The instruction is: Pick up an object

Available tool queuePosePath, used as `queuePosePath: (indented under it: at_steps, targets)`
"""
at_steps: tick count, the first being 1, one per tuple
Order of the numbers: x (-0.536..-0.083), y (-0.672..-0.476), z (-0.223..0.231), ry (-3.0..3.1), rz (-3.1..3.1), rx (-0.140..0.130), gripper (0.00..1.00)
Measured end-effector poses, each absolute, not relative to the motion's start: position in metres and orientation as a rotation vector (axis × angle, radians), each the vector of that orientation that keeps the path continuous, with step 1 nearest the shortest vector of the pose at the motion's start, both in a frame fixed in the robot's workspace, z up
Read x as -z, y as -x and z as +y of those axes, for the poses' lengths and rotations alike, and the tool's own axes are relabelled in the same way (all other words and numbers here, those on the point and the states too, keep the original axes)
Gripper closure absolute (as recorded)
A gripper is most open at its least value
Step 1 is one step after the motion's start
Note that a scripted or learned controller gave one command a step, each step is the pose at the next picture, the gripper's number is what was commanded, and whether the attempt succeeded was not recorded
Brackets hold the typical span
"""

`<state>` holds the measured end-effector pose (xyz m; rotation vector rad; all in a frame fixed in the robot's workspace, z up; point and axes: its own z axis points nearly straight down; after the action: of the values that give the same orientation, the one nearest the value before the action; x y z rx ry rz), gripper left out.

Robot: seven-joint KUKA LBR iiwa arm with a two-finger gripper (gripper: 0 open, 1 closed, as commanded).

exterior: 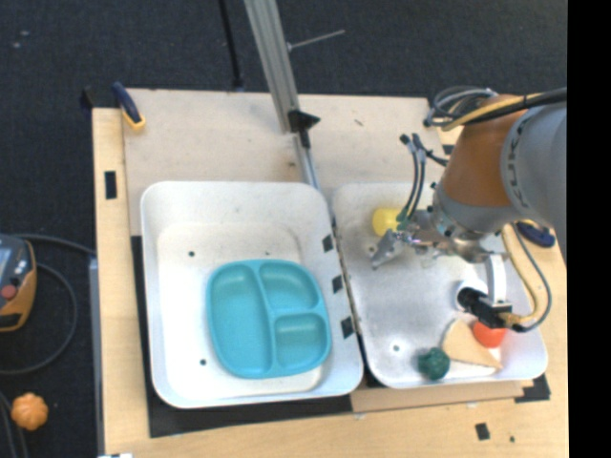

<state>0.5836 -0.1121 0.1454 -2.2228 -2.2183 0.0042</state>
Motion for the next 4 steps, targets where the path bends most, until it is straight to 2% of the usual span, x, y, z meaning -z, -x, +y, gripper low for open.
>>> queuePosePath:
  at_steps: [1, 2, 3, 4]
  targets:
    - [-0.099, -0.584, -0.113, 2.224, -2.220, -0.001, 0.00]
    - [-0.113, -0.585, -0.114, 2.231, -2.217, 0.004, 1.00]
    - [-0.165, -0.597, -0.114, 2.223, -2.228, 0.006, 1.00]
    - [-0.222, -0.598, -0.105, 2.222, -2.229, 0.006, 1.00]
